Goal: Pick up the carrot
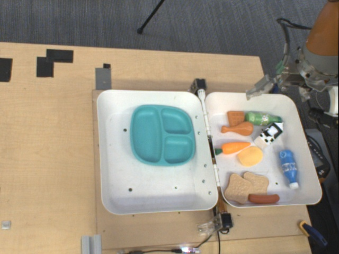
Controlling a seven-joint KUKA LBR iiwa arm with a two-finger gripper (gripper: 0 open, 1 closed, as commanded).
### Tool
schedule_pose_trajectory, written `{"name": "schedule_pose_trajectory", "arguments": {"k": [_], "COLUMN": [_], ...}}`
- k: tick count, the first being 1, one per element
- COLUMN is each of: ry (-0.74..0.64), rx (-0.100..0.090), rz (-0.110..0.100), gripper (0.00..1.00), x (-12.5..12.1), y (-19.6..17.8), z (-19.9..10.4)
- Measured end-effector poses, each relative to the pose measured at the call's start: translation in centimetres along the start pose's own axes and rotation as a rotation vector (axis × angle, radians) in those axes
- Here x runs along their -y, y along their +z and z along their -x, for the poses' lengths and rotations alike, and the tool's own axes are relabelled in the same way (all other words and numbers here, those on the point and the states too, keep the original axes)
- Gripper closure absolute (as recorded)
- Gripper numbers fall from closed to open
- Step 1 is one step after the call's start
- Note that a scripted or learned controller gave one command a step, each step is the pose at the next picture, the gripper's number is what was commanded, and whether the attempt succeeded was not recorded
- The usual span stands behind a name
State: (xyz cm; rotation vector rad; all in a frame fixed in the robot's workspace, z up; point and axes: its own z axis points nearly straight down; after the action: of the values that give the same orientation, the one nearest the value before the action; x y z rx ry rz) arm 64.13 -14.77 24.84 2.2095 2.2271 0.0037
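The carrot (234, 148) is orange with a small green tip at its left end. It lies flat in the right bin (296, 110), close to that bin's left wall. A yellow-orange round piece (249, 156) touches its right end. My gripper (280, 83) hangs above the far edge of the right bin, under the orange band of the arm (323, 30). It is well above and to the right of the carrot and has nothing in it.
Around the carrot lie a drumstick (238, 127), a green bottle (262, 118), a black-and-white block (271, 133), a blue bottle (288, 168), bread slices (246, 187) and a sausage (263, 198). The left bin (114, 157) holds a teal divided plate (161, 135).
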Motion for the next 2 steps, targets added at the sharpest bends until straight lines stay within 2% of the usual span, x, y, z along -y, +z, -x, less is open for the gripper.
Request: {"name": "schedule_pose_trajectory", "arguments": {"k": [1,2], "ry": [-0.133,-0.012], "rx": [-0.004,0.003], "rz": [-0.008,-0.003], "gripper": [0.00,0.00], "x": [9.4,11.1], "y": [7.8,16.4], "z": [-5.2,-5.5]}}
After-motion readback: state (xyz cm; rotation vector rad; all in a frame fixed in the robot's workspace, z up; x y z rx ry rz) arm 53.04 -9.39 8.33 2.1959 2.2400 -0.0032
